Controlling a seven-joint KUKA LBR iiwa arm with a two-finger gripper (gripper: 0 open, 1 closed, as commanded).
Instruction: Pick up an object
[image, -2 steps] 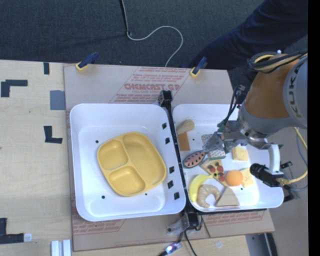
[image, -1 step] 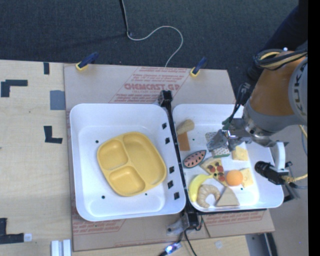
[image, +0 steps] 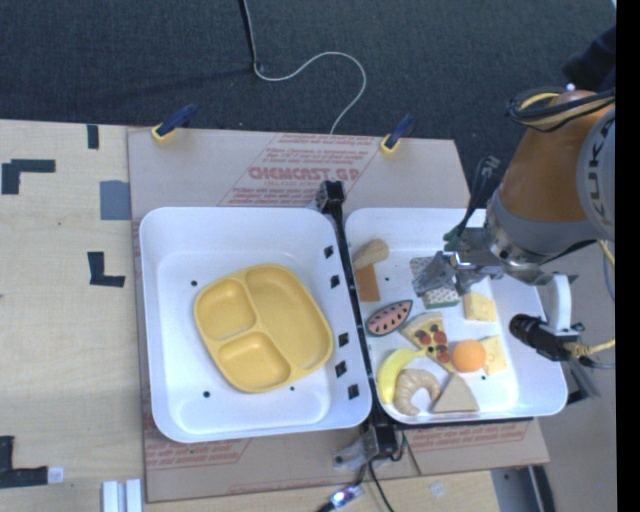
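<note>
Gripper (image: 440, 275) just above sponge (image: 440, 296)

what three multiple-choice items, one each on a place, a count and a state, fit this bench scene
1. Where does the yellow plastic compartment tray lie?
A. left white bin
B. right white bin
C. on the cardboard outside the bins

2. How many compartments does that tray have?
A. two
B. three
C. five

3. Where is the arm's tool?
A. over the left bin
B. over the right white bin, among the toy foods
C. off the bench, over the carpet

Answers:
1 A, the tray rests inside the left white bin.
2 B, two hollows on top and one below.
3 B, it sits by the small orange ball and the yellow cheese wedge.
</note>
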